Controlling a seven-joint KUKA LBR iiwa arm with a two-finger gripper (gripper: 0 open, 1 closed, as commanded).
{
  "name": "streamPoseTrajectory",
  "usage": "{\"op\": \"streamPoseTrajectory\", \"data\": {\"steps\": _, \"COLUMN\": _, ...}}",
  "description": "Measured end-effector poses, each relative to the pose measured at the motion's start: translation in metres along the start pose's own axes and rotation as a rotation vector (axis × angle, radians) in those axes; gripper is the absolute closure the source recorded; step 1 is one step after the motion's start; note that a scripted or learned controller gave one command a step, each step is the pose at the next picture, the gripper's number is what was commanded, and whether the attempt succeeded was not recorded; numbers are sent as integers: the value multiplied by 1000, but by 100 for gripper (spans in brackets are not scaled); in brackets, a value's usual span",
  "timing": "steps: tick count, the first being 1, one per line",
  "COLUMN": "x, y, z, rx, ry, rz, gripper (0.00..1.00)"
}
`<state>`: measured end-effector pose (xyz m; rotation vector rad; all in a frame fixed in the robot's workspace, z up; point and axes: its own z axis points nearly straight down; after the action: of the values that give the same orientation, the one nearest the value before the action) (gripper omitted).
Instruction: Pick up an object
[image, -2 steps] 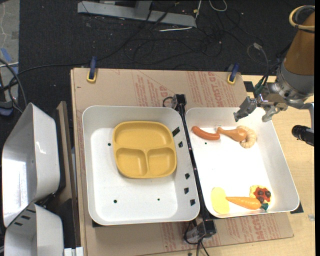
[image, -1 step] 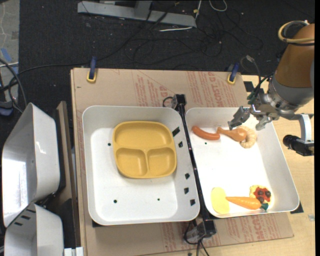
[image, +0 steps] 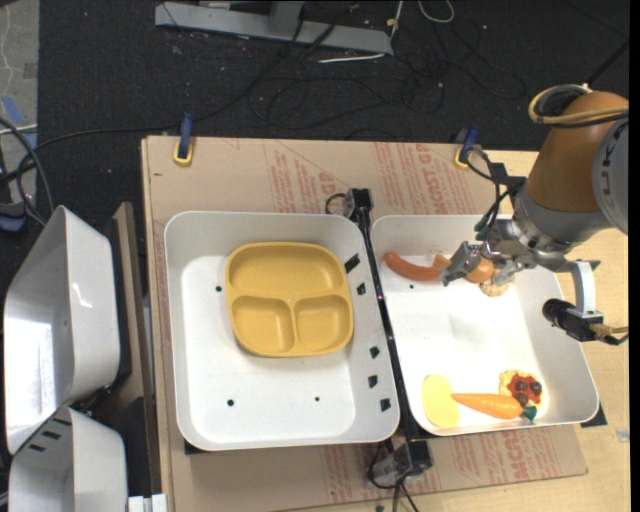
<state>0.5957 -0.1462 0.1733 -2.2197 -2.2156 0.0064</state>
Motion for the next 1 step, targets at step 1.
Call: {"op": "streamPoseTrajectory", "data": {"steps": 1, "x": 2, "y": 2, "z": 44, "rx": -2, "ry": -1, "rz": -1, "gripper": 0}}
